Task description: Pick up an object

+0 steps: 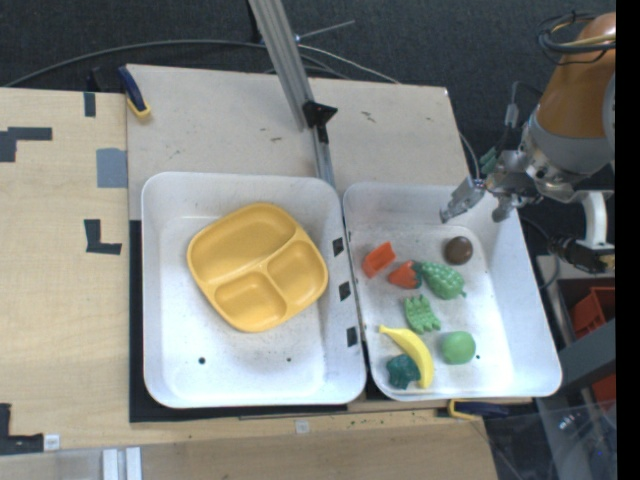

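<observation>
- Over the far right corner of the right bin (520, 298), the gripper (483, 200) hangs with its two fingers apart and nothing between them.
- The objects to pick from all lie in that bin: a brown ball (458, 249) nearest the gripper, then a green bumpy piece (443, 279), two orange-red pieces (389, 265), a green block (421, 313), a banana (412, 352), a green ball (457, 347) and a dark teal piece (402, 370).
- The brown ball looks the easiest target, since it sits apart from the rest; I would centre the fingers over it, descend straight, and close only once they straddle it, as a round thing may roll away.
- The left bin (160, 268) holds a yellow divided plate (258, 265).
- No brand, label or legible writing shows anywhere.
</observation>
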